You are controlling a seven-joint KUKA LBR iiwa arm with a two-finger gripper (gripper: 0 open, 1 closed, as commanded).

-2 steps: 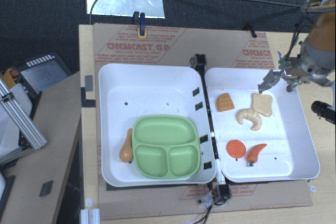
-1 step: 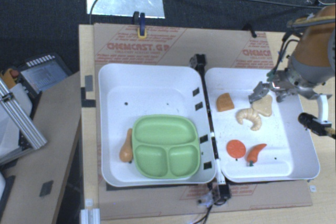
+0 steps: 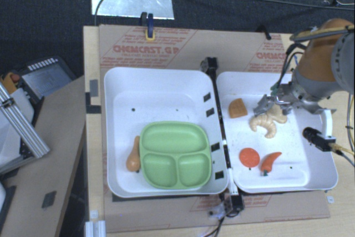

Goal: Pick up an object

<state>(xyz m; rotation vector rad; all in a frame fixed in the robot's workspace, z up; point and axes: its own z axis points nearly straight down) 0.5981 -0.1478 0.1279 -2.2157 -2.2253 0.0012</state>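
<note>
Gripper (image 3: 271, 104) sits low in the right bin (image 3: 316, 177), right against the pale croissant (image 3: 266, 122); can't tell whether its fingers are apart or together.

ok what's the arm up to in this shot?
The arm has reached into the right bin, with its gripper low over the pale croissant-shaped piece, right at its top edge. A grasp can't be confirmed. An orange-brown chunk, a red-orange disc and a small red pepper lie loose nearby. The left bin holds a green divided tray and a tan pear-like piece.
</note>
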